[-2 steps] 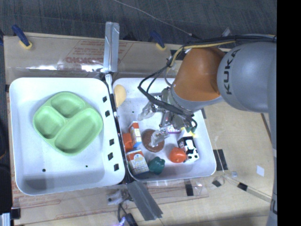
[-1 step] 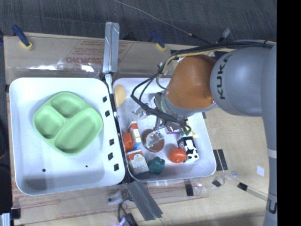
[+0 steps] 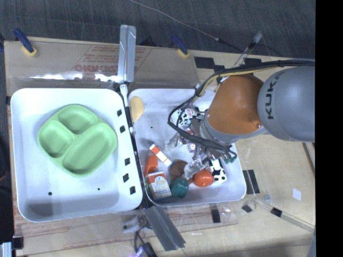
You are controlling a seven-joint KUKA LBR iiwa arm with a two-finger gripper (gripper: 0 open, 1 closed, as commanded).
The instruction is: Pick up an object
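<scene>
Camera view: the pincer (image 3: 199,165) hangs low in the right bin (image 3: 161,98), just above an orange ball (image 3: 202,179) near the bin's front wall. Whether its fingers are spread or pressed together cannot be told. A brown ball (image 3: 177,169) lies just left of the orange one.

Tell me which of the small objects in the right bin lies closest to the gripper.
The orange-red round object, right beneath the gripper near the bin's front wall. The brown ball, teal ball and juice carton lie farther left.
</scene>
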